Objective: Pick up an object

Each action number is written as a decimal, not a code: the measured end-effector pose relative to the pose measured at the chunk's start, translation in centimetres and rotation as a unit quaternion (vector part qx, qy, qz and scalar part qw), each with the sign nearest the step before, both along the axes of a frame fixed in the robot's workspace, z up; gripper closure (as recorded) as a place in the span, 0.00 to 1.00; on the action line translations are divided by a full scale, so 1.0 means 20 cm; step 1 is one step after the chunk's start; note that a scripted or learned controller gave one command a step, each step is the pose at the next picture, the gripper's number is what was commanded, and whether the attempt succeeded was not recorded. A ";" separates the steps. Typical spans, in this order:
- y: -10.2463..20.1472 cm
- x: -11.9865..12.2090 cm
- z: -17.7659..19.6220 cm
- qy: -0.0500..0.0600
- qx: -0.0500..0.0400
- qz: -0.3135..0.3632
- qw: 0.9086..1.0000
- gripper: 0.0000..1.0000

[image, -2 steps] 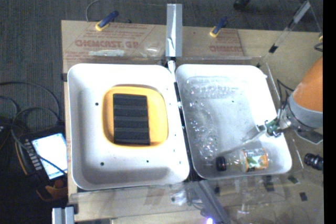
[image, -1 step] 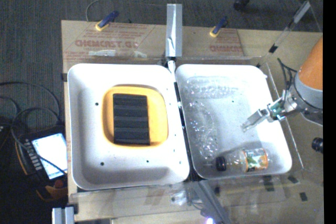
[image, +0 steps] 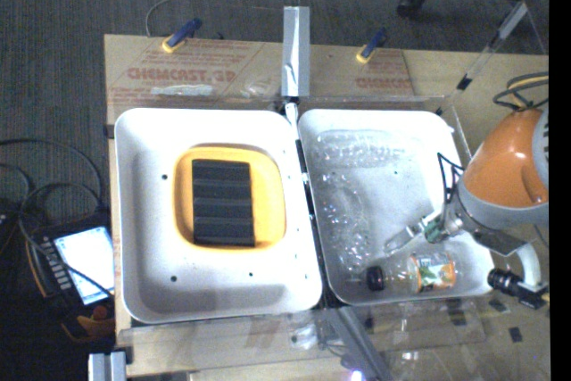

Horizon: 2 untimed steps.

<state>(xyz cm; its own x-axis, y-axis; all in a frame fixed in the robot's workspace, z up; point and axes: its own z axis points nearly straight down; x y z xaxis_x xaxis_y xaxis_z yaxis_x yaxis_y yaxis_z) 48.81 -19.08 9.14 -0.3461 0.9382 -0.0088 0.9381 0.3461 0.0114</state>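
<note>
Small plastic bottle (image: 415, 274), clear with a dark cap and a green-and-orange label, lies on its side near the front edge of the right bin (image: 393, 183), cap pointing toward the left bin (image: 143, 192). It is the likeliest pick. Farther back in the right bin, away from the bottle, lies crumpled clear plastic (image: 352, 183), hard to make out against the white floor.

Taking the bottle as landmark: the tool (image: 428, 232) sits just behind and above it, at the end of the grey arm with its orange band (image: 504, 165), which comes in from the bottle's far side. The tool's tip seems to be near the bottle's upper side, but whether it touches cannot be told. How far the tool is open cannot be told either; nothing can be seen held in it.

The risks, as I judge them: the bottle is round and lying flat, so an off-centre closing could roll it toward the bin's front wall. The bin wall close by leaves little room for the tool. The clear plastic could be caught instead.

The left bin holds a yellow tray with a black insert (image: 223, 201), well apart from the bottle.
</note>
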 end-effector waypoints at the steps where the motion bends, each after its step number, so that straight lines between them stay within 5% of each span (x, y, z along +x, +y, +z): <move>1: -0.16 0.17 0.21 0.007 0.003 -0.112 0.994 0.00; 2: -0.16 -0.02 0.20 0.008 0.002 -0.091 0.996 0.00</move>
